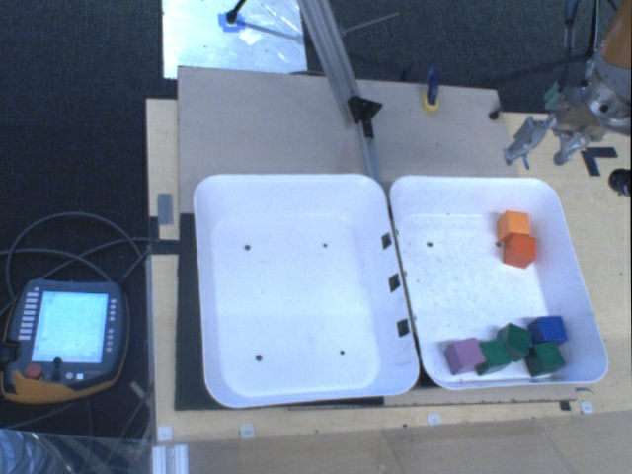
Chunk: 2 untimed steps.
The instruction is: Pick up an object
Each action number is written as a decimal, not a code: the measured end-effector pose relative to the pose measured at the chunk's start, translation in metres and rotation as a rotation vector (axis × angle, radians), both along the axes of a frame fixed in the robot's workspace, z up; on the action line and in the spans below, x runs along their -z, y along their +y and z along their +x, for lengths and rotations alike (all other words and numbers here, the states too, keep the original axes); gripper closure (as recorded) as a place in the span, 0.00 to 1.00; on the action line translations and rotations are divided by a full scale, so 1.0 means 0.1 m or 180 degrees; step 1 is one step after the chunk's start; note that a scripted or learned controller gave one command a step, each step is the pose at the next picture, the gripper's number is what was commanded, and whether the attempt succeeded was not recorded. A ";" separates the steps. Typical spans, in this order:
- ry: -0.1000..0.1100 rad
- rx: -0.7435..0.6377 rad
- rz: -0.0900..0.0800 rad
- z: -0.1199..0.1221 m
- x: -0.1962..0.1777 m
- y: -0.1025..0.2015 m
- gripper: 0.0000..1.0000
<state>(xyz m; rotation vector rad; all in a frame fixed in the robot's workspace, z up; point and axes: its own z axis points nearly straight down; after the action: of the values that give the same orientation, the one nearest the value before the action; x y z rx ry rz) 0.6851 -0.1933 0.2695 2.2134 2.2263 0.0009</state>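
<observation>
Above the far right corner of the bench, outside both bins, the gripper (545,144) hangs on the end of the arm (607,77). Its two grey fingers are spread apart with nothing between them, so it is open and carries no load. It sits just beyond the far rim of the right bin (474,181), over bare bench top rather than over any block.

Inside that bin, nearest the gripper, two orange blocks (515,239) lie touching each other by the right wall, one slightly farther and lighter, one nearer and redder. Well apart from them, in the near right corner, a cluster packs together: a pink block (461,355) on its left, green blocks (513,344) in the middle and near side, and a blue block (548,328) on the right, all touching or just beside one another. The left bin (212,205) shows its white floor with a few dark dots.

By my reading, the task is at its opening step: the approach, with no object chosen by contact yet. The next move calls for carrying the open fingers nearward over the right bin and lowering them around one block. The orange pair looks the easier target, being close and less crowded, though the two touching faces and the nearby wall leave little room for a finger. The corner cluster would be harder to enter cleanly.
</observation>
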 end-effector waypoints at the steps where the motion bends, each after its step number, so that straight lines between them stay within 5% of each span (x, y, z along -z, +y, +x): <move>1: 0.0001 0.0002 -0.0003 0.00 0.00 0.00 0.00; 2: 0.0009 0.0002 0.0000 0.04 0.42 -0.02 0.00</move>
<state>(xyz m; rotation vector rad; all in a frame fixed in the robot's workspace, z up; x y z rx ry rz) 0.6891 -0.1950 0.2280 2.2155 2.2271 -0.0024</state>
